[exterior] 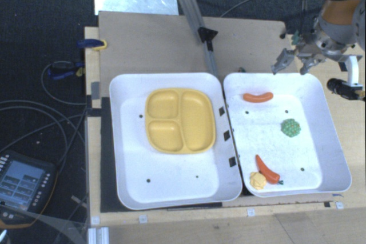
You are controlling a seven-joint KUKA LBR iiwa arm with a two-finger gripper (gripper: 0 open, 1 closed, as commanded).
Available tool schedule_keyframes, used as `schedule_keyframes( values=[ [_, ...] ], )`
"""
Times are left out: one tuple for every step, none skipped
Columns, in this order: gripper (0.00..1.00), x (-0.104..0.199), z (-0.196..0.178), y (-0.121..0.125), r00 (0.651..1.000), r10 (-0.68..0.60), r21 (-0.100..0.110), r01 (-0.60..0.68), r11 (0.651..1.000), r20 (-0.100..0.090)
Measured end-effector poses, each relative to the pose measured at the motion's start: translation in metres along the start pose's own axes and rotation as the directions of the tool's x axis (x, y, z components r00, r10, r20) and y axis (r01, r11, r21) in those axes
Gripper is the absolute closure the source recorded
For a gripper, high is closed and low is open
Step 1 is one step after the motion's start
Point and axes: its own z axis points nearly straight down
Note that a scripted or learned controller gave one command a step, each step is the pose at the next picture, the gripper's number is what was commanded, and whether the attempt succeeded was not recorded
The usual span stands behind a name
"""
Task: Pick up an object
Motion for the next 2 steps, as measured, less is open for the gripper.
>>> schedule_keyframes(
  values=[
    [0.0, 0.0, 0.0, 0.0, 1.0, -0.001, 0.001, 0.001, 1.0, 0.001],
    [0.0, 0.003, 0.041, -0.001, 1.0, -0.002, 0.003, 0.002, 1.0, 0.0]
  ],
)
